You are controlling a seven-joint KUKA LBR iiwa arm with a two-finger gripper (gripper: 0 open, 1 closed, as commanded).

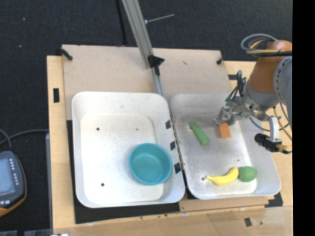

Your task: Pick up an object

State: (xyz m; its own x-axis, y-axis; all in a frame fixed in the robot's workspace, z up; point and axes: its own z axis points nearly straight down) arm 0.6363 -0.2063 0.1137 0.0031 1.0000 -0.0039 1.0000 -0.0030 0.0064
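Note:
In the right bin [211, 154], my gripper [225, 118] hangs near the upper right part, coming in from the arm at the right edge. A small orange block [224, 131] lies directly under its tip, touching or nearly touching it. A green cylinder [199, 133] rests to the left of the block. Near the bin's front wall lie a yellow banana [221, 177] and, at its right end, a round green fruit [247, 173]. A blue bowl [150, 163] stands in the left bin [93, 132].
A slanted metal pole [140, 31] runs from the top down to the gap between the bins. Cables [269, 139] hang from the arm over the right bin's right rim. A handheld device [9, 181] lies at the far left.

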